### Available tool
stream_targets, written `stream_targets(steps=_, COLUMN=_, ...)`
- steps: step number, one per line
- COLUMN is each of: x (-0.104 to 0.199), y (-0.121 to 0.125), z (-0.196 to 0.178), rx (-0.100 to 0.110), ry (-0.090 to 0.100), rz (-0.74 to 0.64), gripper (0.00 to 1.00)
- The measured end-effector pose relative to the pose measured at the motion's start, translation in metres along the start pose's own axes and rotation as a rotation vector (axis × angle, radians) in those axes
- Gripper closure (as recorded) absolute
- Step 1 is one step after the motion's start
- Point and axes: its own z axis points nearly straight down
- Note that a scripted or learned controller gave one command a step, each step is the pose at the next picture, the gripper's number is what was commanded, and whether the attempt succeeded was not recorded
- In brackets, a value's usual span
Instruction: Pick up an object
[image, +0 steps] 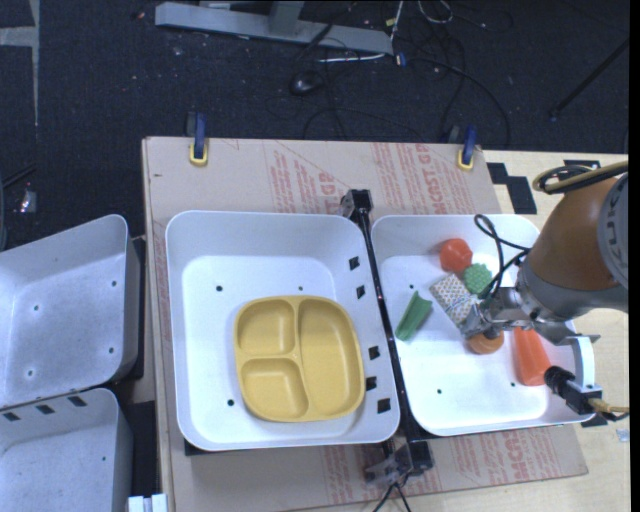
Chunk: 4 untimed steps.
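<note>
The right bin (440, 400) holds several small items. A red tomato-like ball (455, 252) lies at the back with a green knobbly piece (478, 277) beside it. A grey checkered block (450, 292) sits just left of my gripper (480, 322). A green pod (413, 315) lies further left, near the bin's left wall. My gripper hangs low over a round orange piece (486, 344), whose top it partly hides. An orange carrot-like piece (528, 357) lies to the right of it. The arm's wrist (580, 255) covers the bin's right side.
The left bin (200, 250) holds a yellow three-compartment plate (298, 358). A black divider (375, 300) runs between the bins. Grey trays (60, 300) stand off the bench at the left. Cables trail along the arm near the right bin's front corner (575, 390).
</note>
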Motion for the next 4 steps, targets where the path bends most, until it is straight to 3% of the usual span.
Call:
stream_targets(steps=1, x=0.000, y=0.013, z=-0.054, rx=0.016, ry=0.012, rz=-0.007, gripper=1.00)
stream_targets(steps=2, x=-0.001, y=0.015, z=-0.097, rx=0.016, ry=0.012, rz=-0.007, gripper=1.00)
stream_targets(steps=4, x=0.113, y=0.026, z=-0.104, rx=0.021, ry=0.017, rz=-0.014, gripper=1.00)
